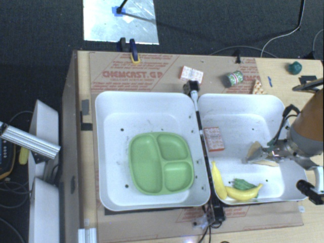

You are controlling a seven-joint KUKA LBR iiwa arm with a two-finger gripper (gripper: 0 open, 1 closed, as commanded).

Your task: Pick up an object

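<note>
Now | tool (251,155) grip unreadable | banana (230,188) near, below-left, right bin (243,110)

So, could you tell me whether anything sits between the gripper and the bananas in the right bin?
Nothing visible does. The gripper hangs over bare white floor of the right bin, and the bananas lie nearer the front wall with a green thing on them. The small box sits off to the side.

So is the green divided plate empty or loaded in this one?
Empty. The green plate lies flat in the left bin, and all three compartments show bare green.
</note>
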